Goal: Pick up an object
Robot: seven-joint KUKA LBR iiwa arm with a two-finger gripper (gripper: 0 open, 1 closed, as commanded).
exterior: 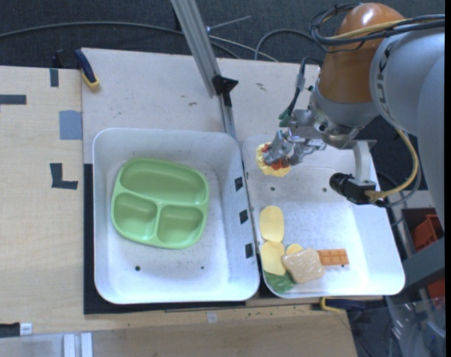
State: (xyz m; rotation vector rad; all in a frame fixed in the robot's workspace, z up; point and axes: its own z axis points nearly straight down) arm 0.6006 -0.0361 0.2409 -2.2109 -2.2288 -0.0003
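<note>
Pale bench (158, 88) under two shallow white bins side by side. Small yellow-and-red toy food piece (273, 163) in the right bin (374, 251), tucked into that bin's far corner nearest the left bin (106, 222), touching or nearly touching the far rim. Roundish and lumpy; no clear long axis, facing too blurred to tell. Gripper (282, 151) directly over the piece, fingertips down at its top; fingers' spread and any hold on it impossible to tell, tips merged with the piece. Open white floor in the right bin's middle, toward its near edge. Along that near edge, well apart from the piece: two yellow ovals (271, 238), tan bread slice (305, 265), orange wafer (333, 257). Green divided plate (160, 201) in the left bin, bare floor round it.
</note>
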